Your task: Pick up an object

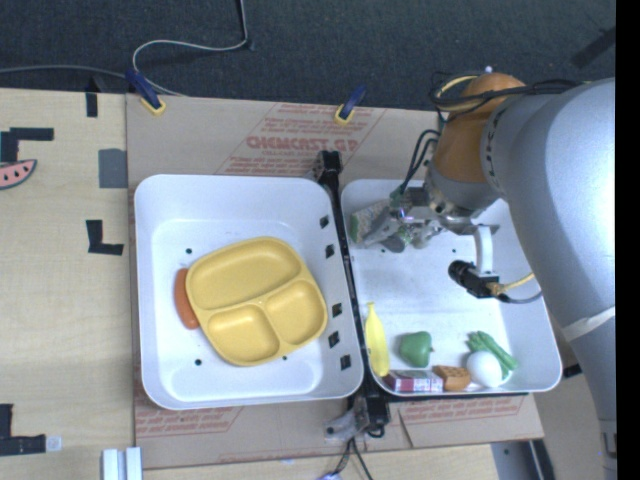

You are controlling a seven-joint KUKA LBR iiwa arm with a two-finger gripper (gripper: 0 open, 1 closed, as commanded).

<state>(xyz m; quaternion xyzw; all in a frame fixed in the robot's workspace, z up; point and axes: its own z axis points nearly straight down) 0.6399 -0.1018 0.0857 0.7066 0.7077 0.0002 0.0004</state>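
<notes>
Nearest edge of the right bin (pixel 540 313): a row of small items, all packed along the near wall. One yellow banana (pixel 375 340) against the divider, one green pepper (pixel 414 347), one dark red wrapped bar (pixel 412 381), one brown bit (pixel 452 376), one white ball with green leaves (pixel 487 362). Five pick candidates, none lifted yet.

Left bin (pixel 160 268): one yellow divided plate (pixel 257 299), three compartments, tilted. One orange piece (pixel 184 298) pokes out from under its left edge.

Further back, the gripper (pixel 392 224) sits low at the far left corner of the right bin, beside the divider and well apart from the item row. Can't tell if its fingers are spread or closed; too blurred. Nothing visibly between them.

Beyond: cardboard sheet (pixel 290 143), two clips (pixel 150 96) on its far edge, one cable (pixel 200 43).

Risks, my judgement:
- closing here likely grabs nothing, since the corner floor looks bare
- clipping the divider wall, being so close
- items crowded and touching the near wall, so fingers may not fit around one, or may nudge a neighbour
- round ball could roll off
</notes>
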